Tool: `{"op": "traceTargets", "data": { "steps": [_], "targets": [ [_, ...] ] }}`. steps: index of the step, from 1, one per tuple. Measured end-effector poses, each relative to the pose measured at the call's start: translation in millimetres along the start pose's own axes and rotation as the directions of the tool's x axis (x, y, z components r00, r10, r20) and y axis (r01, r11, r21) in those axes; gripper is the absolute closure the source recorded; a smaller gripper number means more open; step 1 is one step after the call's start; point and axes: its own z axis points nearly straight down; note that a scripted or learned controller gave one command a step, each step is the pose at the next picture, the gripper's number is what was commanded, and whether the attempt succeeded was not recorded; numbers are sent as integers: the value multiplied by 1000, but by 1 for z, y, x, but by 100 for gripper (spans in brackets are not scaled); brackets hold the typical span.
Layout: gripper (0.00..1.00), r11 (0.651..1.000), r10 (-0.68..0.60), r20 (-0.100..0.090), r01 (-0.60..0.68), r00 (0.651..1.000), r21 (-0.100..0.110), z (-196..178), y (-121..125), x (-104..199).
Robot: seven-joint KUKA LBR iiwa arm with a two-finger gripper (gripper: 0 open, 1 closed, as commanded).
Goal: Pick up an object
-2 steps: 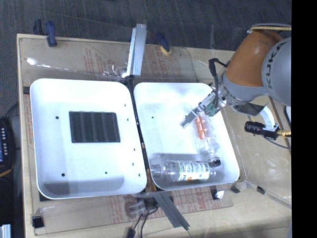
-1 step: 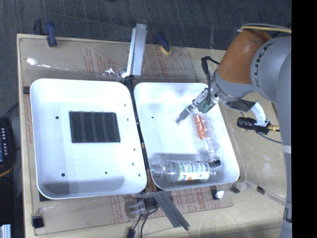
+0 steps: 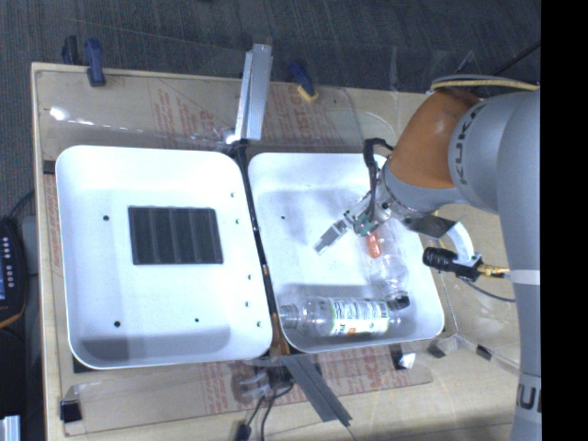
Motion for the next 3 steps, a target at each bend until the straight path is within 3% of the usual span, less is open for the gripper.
{"op": "traceTargets", "data": {
  "steps": [1,2,3],
  "targets": [
    [0,993,119,2,-119,993,-2,-80,-8,2],
    [0,999,33,-2,-33,999,1,-41,13,-8],
    [0,997,72,2,-72,997,-1,-52,13,-11]
  ]
}}
